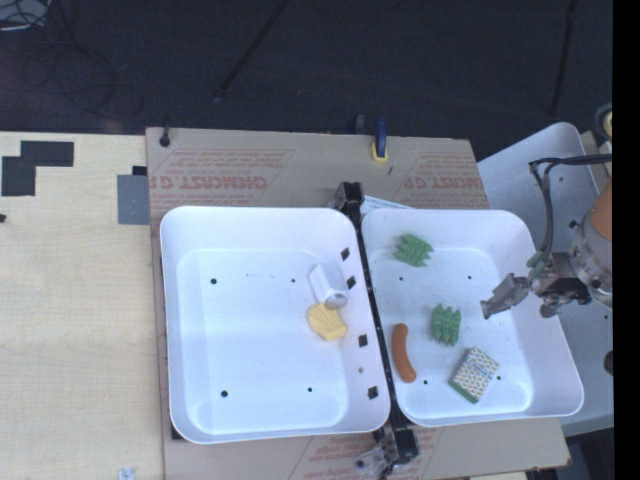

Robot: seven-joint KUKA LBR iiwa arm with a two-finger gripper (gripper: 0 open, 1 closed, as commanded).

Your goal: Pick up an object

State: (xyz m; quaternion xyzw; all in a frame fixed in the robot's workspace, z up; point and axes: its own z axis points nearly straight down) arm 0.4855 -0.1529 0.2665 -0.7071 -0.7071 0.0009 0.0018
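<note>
- while the arm reaches in from the right, we see its gripper (515, 295) hanging over the right bin (548, 400), near that bin's right wall and clear of everything lying in it.
- we cannot tell how far the gripper is spread; it is small and dark against the rim, and nothing seems to sit in it, though the view is too coarse to be sure.
- we judge the step in hand to be the approach: no object is lifted yet, and a target has still to be reached.
- nearest to it lies a green toy (445, 324), just left and a little below; another green piece (412, 250) sits toward the far wall, an orange sausage (403, 352) lies by the divider, and a patterned green-edged block (473, 374) rests near the front.
- in the left bin (185, 368) we see a yellow object (326, 322) touching a small white cylinder (327, 286), well apart from the gripper.
- the next move, as we read it, calls for shifting left over the nearer green toy, squaring up to it and coming straight down; its lumpy outline may let it slip.
- the brown board (250, 173) under the bins carries red lettering, repeated and upside down from here; we cannot read it with confidence.
</note>
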